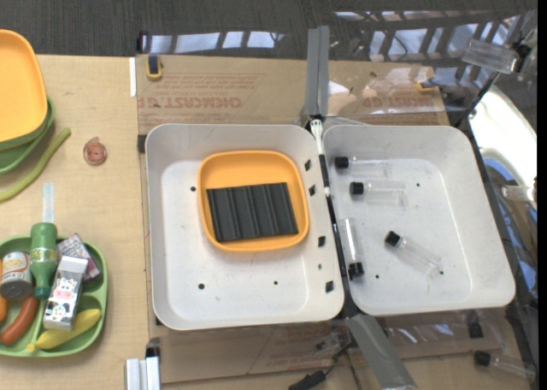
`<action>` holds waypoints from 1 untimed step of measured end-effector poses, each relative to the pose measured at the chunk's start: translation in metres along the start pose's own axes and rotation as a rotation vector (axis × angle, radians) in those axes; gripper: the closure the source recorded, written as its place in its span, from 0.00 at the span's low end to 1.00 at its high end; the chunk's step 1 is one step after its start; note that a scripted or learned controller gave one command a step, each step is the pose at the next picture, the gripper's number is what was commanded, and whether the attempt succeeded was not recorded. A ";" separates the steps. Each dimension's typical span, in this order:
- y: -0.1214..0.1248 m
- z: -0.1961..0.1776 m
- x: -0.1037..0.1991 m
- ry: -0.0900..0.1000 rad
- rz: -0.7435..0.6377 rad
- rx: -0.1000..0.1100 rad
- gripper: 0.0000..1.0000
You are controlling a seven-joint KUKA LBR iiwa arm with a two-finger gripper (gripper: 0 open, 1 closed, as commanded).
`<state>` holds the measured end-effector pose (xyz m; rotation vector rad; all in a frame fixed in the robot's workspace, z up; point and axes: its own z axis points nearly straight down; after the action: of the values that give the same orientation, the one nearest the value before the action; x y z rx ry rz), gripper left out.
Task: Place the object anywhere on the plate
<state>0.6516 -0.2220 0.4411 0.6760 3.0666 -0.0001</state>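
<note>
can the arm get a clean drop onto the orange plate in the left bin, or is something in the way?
Probably yes. The orange plate lies open from above in the left bin, but a dark ribbed slab already covers most of it; bare rim remains around it.

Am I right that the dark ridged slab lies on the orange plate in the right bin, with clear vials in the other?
Not quite: the camera view shows the dark ridged slab on the orange plate in the left bin; the clear vials lie in the right bin.
</note>
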 end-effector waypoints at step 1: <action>0.001 -0.001 -0.001 -0.001 -0.279 -0.001 1.00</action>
<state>0.6525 -0.2217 0.4416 0.2432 3.1293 0.0004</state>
